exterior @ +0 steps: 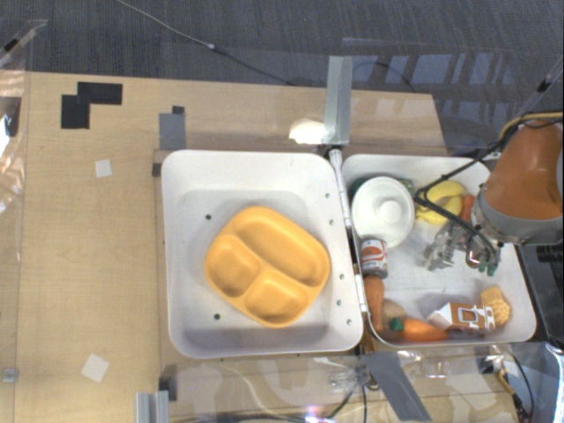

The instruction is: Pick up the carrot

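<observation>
Tapered orange carrot [421, 330] (green-tipped) lies below the metal gripper [457, 251].

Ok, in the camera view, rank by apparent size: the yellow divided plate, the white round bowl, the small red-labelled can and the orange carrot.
Largest to smallest, as seen in the camera view:
1. Yellow divided plate, largest by far.
2. White round bowl.
3. Orange carrot and small red-labelled can: too close to rank; the carrot looks longer but slimmer, and is partly hidden among neighbouring items.
</observation>
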Motion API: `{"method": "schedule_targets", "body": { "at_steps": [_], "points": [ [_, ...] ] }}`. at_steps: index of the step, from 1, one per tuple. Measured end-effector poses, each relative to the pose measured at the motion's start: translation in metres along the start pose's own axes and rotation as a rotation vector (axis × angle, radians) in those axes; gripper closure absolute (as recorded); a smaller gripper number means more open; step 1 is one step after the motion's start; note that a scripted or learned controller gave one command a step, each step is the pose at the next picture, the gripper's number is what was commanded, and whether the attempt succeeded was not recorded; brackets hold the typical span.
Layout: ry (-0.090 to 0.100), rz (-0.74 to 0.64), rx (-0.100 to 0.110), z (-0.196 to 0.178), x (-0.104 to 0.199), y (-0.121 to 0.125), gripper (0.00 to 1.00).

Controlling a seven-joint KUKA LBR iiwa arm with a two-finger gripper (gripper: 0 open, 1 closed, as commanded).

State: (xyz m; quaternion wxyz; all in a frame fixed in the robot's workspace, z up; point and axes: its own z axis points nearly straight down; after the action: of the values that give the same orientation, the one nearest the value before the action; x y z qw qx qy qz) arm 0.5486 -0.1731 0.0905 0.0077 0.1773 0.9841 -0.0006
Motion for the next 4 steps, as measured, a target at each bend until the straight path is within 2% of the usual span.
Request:
{"method": "schedule_targets", "body": {
  "at_steps": [1, 2, 3, 4],
  "points": [
    [-0.006, 0.062, 0.001, -0.119, 0.008, -0.038, 1.0],
    [0.007, 0.021, 0.001, -0.007, 0.044, -0.052, 1.0],
    [0.009, 0.056, -0.002, -0.007, 0.053, 0.013, 1.0],
    [0.008, 0.15, -0.001, -0.007, 0.023, 0.045, 1.0]
  ]
}}
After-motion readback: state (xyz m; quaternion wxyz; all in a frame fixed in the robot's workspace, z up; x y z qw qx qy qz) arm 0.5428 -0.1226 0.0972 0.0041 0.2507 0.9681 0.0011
